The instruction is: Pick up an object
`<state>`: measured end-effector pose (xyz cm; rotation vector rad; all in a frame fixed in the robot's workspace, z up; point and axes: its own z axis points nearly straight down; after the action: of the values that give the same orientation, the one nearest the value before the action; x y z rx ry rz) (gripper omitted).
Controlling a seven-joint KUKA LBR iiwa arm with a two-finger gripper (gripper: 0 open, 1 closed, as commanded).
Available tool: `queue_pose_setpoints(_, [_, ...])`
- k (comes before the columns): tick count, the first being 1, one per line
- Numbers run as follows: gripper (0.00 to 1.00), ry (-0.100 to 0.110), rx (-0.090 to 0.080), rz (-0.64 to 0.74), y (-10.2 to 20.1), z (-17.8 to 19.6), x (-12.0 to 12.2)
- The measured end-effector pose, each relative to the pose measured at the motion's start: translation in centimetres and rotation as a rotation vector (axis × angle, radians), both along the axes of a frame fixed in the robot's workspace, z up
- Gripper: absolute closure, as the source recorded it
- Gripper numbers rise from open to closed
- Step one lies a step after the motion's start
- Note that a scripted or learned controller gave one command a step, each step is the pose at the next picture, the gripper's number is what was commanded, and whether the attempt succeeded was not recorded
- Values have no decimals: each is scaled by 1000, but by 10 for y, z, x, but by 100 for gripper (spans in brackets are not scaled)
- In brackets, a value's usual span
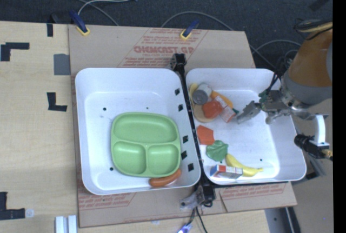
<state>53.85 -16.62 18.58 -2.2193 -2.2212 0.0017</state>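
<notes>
Several toys (212, 109) sit heaped just left of the gripper (248, 112), so it hovers low beside them, grip state unclear.

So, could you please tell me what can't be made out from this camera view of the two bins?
- Gripper: small and dark in the camera view; whether it is open, or touching the pile, cannot be told.
- Small box: its label is too small to read, and the banana lies partly across it.
- Sausage: partly tucked under the green tray's edge.
- Round can: its contents are too small to identify.
</notes>
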Motion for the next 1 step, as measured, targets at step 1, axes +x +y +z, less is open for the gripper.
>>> queue_pose_setpoints(1, [0,-8,-3,0,47,-91,81])
